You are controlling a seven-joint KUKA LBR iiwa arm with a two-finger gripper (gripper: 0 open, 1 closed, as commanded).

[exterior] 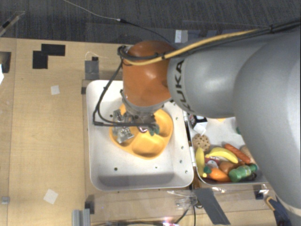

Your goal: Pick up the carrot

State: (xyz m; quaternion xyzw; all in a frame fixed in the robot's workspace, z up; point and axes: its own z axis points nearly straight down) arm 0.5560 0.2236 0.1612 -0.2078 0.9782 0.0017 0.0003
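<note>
- Well, the carrot [218, 174] lies low in the right bin [201, 179], at the lower right of the frame, its orange body pointing left with a green end toward the right
- Just right of it sits a green toy vegetable [242, 172], touching or nearly touching it
- Above the carrot rests a brownish round piece [226, 166], and over that a yellow banana [223, 154] curves across the pile
- A second yellow piece [200, 159] stands along the bin's left wall, with a speckled cookie [201, 140] just above it
- A reddish-orange sausage-like piece [238, 153] lies at a slant to the upper right of the banana
- My gripper [134, 126] is well apart from all that, over the left bin [136, 178] at the middle of the frame, down just above a yellow bowl-like dish [150, 145]
- Whether my jaws are parted or closed I cannot tell; the wrist hides them from above, and nothing can be seen between them
- My orange band [146, 76] sits above the gripper, and my grey arm [244, 74] fills the upper right of the frame, covering part of the right bin
- A black cable [101, 102] loops down the left of my wrist
- The wooden bench [42, 140] spreads to the left, with black marks [48, 54] at the upper left
</note>
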